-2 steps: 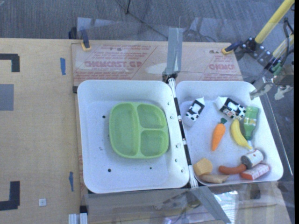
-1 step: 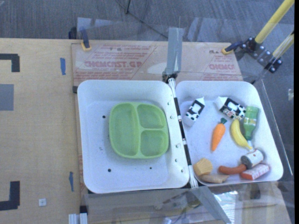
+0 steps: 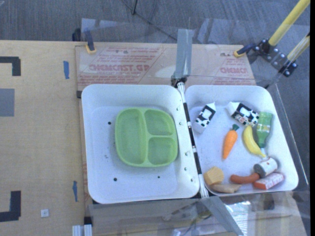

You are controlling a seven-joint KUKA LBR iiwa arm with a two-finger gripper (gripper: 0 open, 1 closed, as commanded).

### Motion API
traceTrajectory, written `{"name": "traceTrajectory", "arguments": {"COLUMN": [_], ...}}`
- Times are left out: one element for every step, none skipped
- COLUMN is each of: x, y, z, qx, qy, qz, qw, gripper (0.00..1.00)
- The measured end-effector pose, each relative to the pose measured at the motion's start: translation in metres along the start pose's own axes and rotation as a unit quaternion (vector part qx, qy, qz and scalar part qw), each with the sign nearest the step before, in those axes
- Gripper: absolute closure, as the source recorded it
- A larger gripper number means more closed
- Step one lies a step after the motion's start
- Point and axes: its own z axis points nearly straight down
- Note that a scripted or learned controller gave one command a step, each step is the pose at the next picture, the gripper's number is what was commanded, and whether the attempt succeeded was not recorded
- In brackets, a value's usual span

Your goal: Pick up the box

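Red box (image 3: 269, 181) sits crammed into the right bin's (image 3: 219, 93) lower-right corner, awkward to reach in — and my fingers' state, can't tell.

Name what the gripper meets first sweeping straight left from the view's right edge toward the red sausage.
Past the shallow white bin rim, probably the small red-and-white box; height is unclear, so it might pass above.

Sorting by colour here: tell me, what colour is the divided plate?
Light green plate, clearest in the camera view.
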Motion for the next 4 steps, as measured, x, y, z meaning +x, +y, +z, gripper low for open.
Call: {"name": "traceTrajectory", "arguments": {"x": [0.001,0.016,0.017,0.021], "y": [0.0,0.007,0.008,0.0], "z": [0.0,0.015,0.004,0.064], "qx": [0.0,0.003,0.001,0.002], "qy": [0.0,0.001,0.001,0.002], "qz": [0.0,-0.035,-0.037,-0.021], "qw": [1.0,0.9994,0.9993,0.9998], "gripper": [0.0,0.0,1.0,1.0]}}
